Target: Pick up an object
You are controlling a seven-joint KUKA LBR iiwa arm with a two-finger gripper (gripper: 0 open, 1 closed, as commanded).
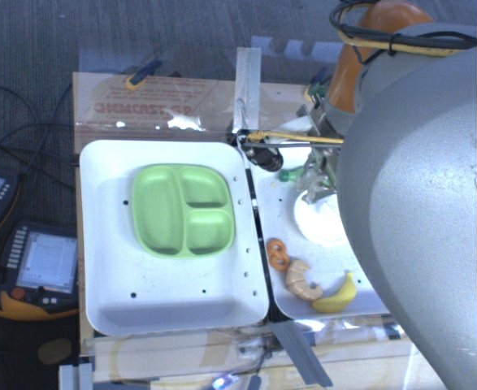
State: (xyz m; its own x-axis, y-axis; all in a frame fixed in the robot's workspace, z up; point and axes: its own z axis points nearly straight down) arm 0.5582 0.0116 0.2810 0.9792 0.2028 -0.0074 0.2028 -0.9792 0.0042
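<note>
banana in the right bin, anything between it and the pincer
Nothing visible stands between them. The yellow banana lies at the near edge of the right white bin, beside a tan croissant-shaped piece. The pincer is farther back, over bare bin floor.

The green divided plastic tray (pixel 183 210) looks smooth and matt; the left white plastic bin (pixel 100 242) glossy; the grey arm shell (pixel 421 185) satin-smooth.
</note>
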